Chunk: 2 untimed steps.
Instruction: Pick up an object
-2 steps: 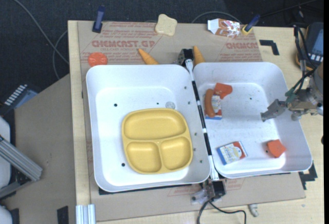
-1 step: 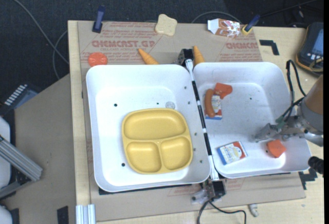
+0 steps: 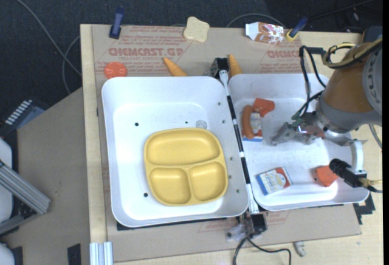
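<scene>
Nothing's picked up yet. The pincer (image 3: pixel 281 135) sits splayed apart and grasping nothing in the right bin (image 3: pixel 316 199), just beside the orange packet (image 3: pixel 254 119) near the bin's left wall (probably the target). Closing and lifting are left.

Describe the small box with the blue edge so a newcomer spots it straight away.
Start at the right bin, the one the arm reaches into. Along its near wall lies the small box, flat, left of the orange block. It alone has a white face with a blue border; the packet further back is orange.
</scene>
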### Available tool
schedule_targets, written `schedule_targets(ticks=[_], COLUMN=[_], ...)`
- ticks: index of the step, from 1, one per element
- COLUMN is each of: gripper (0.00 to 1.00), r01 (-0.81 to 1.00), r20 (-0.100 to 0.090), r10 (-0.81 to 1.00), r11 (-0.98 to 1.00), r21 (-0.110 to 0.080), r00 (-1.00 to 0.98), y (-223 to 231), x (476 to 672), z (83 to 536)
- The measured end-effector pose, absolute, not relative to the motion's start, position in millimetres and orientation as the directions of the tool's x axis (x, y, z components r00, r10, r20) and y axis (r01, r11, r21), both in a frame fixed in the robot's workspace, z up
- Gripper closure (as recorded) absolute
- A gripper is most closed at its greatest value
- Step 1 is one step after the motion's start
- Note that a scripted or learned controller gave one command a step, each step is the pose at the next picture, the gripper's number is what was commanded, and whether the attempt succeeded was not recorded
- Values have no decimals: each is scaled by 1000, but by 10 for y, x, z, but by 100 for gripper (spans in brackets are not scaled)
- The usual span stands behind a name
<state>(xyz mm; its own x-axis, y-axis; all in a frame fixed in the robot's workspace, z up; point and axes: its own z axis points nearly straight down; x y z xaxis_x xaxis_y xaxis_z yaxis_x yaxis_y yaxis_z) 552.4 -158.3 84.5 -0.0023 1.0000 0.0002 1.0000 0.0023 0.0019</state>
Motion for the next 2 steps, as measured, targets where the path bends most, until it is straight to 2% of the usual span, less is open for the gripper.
schedule_targets(ticks=[2], gripper=[0], r01=[1000], r20=[-2], r10=[1000], r11=[1], r21=[3], r00=[-1], y=[-921], x=[6353], z=[894])
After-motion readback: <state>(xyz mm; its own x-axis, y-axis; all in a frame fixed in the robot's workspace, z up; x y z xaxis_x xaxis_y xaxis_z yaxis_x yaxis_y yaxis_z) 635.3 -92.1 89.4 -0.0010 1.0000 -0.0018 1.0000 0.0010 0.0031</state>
